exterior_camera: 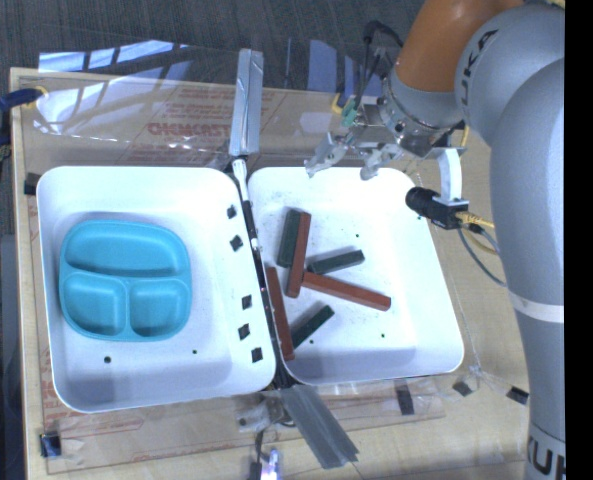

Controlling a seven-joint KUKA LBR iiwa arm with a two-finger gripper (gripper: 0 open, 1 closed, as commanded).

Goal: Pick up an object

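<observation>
Gripper [344, 161] spread over right bin [431, 268] far rim.

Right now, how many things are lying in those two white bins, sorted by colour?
Blue divided tray, in the left bin: 1
Brown sticks, in the right bin: 3
Dark green-grey blocks, in the right bin: 3
Total: 7

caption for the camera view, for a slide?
Open gripper hovering over the right bin's far edge, brown and dark blocks scattered below.
</observation>
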